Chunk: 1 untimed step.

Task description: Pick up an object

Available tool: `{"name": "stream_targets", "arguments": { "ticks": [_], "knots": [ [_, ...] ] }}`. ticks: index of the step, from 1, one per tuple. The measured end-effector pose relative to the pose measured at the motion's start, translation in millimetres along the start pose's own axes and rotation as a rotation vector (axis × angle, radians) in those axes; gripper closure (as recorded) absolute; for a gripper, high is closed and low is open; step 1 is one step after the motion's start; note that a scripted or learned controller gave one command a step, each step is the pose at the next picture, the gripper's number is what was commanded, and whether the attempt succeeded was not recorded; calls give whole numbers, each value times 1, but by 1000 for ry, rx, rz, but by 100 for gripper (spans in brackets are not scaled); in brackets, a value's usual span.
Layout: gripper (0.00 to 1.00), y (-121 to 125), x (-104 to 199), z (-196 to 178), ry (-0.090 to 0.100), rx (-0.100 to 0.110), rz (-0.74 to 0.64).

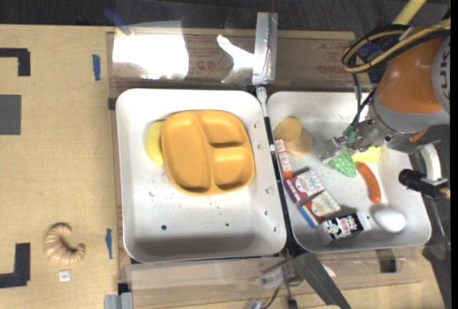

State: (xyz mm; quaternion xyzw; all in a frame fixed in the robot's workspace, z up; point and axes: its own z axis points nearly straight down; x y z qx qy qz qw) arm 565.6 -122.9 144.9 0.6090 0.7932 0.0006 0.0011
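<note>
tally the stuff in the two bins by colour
Yellow or orange: 4, the tray, the disc under it, the cup, the piece by the gripper
Green: 1
Red-orange: 1, the sausage
White: 1, the egg
Printed cartons: 3
Total: 10

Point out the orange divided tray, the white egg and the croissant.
orange divided tray (207,150): camera view, on the ridge between its compartments.
white egg (390,219): camera view, middle of its shell, in the right bin.
croissant (63,243): camera view, middle of its curved body, on the bench.
</note>
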Motion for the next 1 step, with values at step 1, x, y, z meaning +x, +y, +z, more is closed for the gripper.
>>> {"name": "stream_targets", "arguments": {
  "ticks": [1],
  "knots": [
    [100, 31, 86, -97, 1, -5, 15]
  ]
}}
